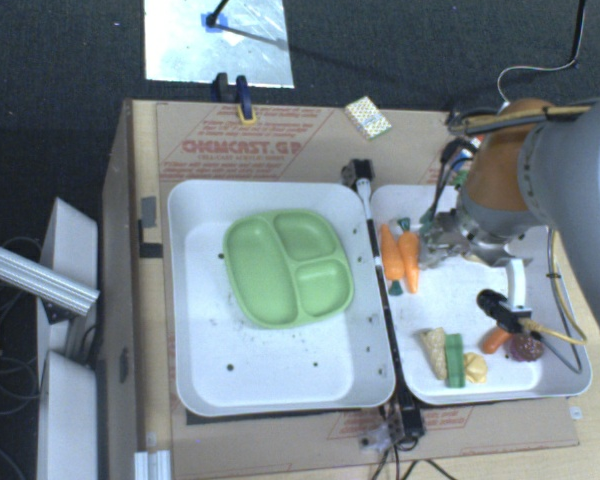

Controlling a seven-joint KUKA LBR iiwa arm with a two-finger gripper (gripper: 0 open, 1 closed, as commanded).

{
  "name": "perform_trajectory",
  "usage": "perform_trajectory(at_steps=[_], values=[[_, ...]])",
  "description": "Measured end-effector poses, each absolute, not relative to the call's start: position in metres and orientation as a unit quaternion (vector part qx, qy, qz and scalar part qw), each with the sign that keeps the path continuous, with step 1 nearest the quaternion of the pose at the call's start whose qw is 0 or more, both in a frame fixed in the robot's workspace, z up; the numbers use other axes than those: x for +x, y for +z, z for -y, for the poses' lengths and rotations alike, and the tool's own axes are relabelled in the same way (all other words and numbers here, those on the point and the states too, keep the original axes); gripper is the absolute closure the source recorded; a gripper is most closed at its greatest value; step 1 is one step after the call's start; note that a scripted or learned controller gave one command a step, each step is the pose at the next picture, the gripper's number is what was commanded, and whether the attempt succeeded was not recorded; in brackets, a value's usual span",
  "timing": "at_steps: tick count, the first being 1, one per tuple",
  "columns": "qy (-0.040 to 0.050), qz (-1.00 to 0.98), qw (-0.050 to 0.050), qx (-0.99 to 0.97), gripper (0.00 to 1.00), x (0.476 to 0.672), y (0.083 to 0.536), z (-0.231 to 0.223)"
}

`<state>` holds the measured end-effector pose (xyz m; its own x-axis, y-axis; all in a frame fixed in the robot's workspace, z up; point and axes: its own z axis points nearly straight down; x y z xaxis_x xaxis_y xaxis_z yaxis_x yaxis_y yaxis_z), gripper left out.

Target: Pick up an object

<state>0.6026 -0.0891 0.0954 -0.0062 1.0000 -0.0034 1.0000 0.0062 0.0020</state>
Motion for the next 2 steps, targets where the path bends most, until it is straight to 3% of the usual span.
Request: perform_trajectory(at_steps=[1, 2], values=[[-0.0010, -0.710, 0.002, 0.705, 0.00, 0.602, 0.095, 0.090], [-0.0002, -0.711, 0.003, 0.703, 1.00, 0.603, 0.106, 0.090]])
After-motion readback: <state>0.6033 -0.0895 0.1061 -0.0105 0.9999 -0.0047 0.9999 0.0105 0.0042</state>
